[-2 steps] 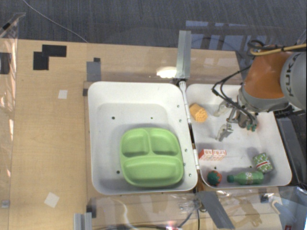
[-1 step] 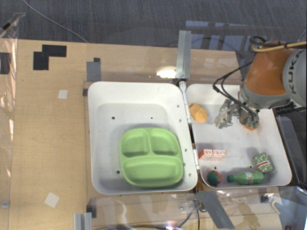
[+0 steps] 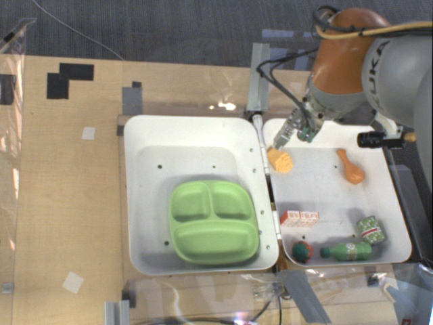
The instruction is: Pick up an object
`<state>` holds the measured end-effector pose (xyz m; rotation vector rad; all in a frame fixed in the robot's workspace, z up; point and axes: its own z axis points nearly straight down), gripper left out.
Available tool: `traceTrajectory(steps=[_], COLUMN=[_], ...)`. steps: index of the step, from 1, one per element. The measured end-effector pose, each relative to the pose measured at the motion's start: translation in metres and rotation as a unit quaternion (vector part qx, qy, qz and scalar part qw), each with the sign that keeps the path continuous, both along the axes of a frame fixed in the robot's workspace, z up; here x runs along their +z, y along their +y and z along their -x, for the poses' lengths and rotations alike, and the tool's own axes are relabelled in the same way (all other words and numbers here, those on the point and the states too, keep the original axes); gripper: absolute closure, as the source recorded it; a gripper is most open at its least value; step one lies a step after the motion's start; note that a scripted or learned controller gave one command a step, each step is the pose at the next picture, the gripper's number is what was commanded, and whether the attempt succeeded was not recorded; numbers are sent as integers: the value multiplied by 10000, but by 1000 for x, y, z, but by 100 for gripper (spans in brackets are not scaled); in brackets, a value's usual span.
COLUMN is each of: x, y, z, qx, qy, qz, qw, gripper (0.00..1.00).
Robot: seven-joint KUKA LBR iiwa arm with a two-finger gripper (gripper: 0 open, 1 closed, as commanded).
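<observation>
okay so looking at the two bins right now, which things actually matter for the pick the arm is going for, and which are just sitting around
In play, judging by the arm's position:
- gripper, just above the yellow-orange item
- yellow-orange item, upper left of the right bin

Lying about:
- orange drumstick-shaped toy
- red-and-white pack
- green can
- green bottle
- small red-and-green piece
- green divided tray in the left bin

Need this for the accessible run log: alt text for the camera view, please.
A grey robot arm with an orange band reaches in from the right, its claw just above a small yellow-orange toy at the right white bin's left edge. That bin also holds an orange gourd-shaped toy, a green bottle and small packets; the left white bin holds a green divided tray.
</observation>
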<state>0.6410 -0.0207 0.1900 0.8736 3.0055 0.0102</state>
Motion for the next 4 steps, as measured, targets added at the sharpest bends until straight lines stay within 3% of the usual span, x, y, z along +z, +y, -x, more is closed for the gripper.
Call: traceTrajectory(steps=[1, 2, 3, 4], x=[-3, -5, -4, 30], y=[14, 49, 87, 64], z=[70, 153, 147, 140], qx=[2326, 3726, 6112, 8328], qy=[24, 25, -1, -10], qz=[31, 41, 64, 87], qw=[9726, 9280, 7915, 5535], gripper=[100, 100, 100, 100])
